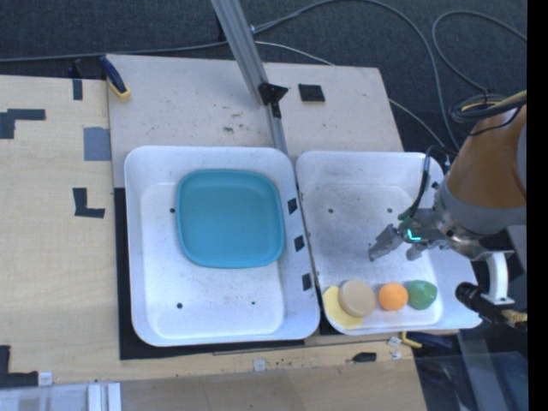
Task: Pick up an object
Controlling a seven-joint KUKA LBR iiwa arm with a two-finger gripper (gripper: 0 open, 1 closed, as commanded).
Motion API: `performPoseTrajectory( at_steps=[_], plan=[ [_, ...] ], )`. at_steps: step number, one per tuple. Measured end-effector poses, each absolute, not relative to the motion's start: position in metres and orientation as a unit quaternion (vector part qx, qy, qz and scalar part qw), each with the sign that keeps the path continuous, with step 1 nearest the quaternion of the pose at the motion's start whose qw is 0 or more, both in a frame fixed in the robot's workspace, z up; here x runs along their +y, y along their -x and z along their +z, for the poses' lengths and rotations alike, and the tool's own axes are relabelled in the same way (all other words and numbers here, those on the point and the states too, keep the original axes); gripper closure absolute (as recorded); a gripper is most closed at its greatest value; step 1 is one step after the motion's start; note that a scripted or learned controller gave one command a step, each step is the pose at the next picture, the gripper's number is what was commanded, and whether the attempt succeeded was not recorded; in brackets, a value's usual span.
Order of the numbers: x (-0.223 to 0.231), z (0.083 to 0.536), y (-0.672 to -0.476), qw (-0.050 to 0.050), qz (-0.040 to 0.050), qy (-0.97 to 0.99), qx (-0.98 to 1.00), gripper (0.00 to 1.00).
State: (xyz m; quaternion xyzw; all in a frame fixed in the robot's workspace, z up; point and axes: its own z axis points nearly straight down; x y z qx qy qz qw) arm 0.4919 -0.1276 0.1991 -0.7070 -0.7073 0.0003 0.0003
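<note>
No readable writing or brand marks anywhere; black tape pieces (84, 202) on the wooden table (51, 272) at far left carry no text. Left bin (141, 229) holds one teal square plate (229, 217), lying flat, rounded corners, sitting toward the far side of that bin, edges roughly parallel to the bin walls. A grey metal bar (248, 54) runs diagonally from the top of the view down to the gap between the bins. Right bin (342, 187) has dark speckles on its floor. Along its near wall, a row of small things going left to right: a yellow flat piece (334, 311) with a tan round disc (357, 297) resting on top of it, then an orange ball (393, 297) just beside, then a green rounded object (421, 294) touching or nearly touching the ball. The row's long axis runs left-right along the near wall; the single items are round-ish with no clear pointing direction. Gripper (387, 245) hangs over the right bin's middle-right area, just far of the orange ball, apart from it, pointing left and slightly down. Fingers: cannot tell how far open, too dark and small; nothing visibly between them. Grey arm with orange band (488, 169) enters from the right edge.
</note>
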Motion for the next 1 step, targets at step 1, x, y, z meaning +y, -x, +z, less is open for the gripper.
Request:
performPoseTrajectory(
  at_steps=[1],
  plan=[
    [-0.1275,0.1991,-0.4919,0.000,0.0003,0.707,-0.707,0.00]
  ],
)
